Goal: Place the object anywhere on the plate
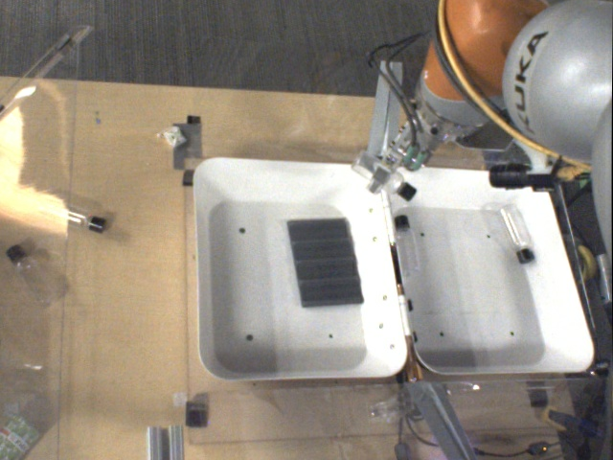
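1. Here, in the camera view, the gripper [391, 172] hangs over the back rim where the two bins meet; whether it is clenched or released, I cannot tell.
2. The dark ribbed plate [326, 262] lies flat in the left bin [215, 286], below and to the left of the gripper, well apart from it.
3. The object, a small clear tube with a dark cap [515, 233], lies on the floor of the right bin [565, 343], to the right of the gripper and a little lower, apart from it and not on the plate.
4. The grey arm [565, 65] with its orange band [474, 17] stands above and to the right of the gripper.
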